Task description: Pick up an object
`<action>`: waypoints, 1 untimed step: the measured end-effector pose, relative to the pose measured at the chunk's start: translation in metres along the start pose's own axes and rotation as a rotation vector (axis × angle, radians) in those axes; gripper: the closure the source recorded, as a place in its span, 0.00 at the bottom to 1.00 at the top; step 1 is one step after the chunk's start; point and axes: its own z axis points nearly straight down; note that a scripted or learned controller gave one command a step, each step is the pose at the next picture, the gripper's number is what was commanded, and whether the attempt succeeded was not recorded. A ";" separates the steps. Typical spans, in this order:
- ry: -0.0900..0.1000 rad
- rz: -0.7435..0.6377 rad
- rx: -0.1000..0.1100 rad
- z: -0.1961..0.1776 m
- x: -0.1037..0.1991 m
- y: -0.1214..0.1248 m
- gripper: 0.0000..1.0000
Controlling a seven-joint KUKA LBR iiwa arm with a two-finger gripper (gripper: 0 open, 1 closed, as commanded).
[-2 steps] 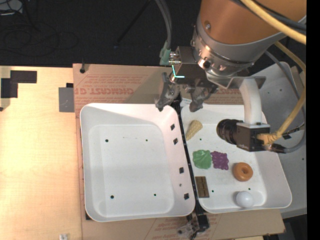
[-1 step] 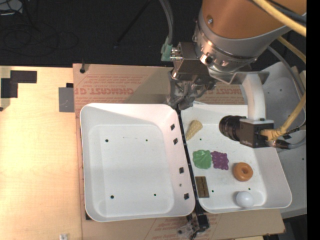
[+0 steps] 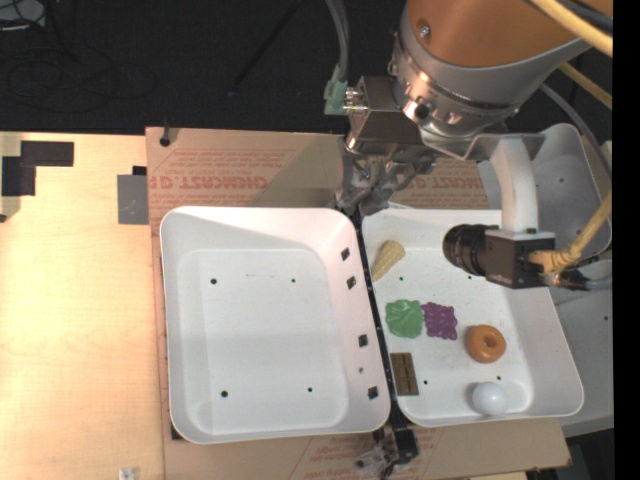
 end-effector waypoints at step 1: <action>-0.001 -0.004 0.004 -0.009 0.001 0.000 1.00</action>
